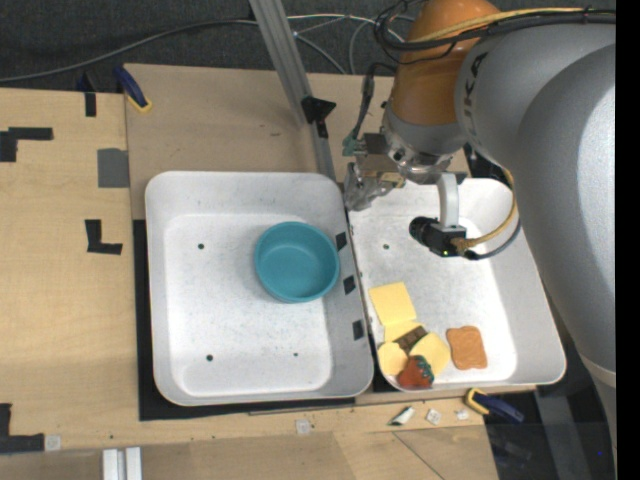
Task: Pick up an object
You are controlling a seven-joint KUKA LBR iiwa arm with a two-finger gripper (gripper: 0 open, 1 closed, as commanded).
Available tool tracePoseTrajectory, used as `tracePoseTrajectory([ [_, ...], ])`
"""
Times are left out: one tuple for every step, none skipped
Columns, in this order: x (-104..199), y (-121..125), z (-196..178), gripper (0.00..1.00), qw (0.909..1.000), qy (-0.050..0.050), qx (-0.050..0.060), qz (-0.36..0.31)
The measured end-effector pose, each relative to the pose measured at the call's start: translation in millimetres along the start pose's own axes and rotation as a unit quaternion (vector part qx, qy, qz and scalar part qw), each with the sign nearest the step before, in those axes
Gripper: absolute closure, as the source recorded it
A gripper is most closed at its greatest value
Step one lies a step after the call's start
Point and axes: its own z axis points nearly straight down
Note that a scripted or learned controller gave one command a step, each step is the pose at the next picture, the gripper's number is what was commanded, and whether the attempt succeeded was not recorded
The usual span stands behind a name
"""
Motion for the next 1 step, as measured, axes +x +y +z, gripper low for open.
tracePoseTrajectory([
  [51.8,-7.0,1.4,1.0,1.0,0.0,0.0,0.0],
])
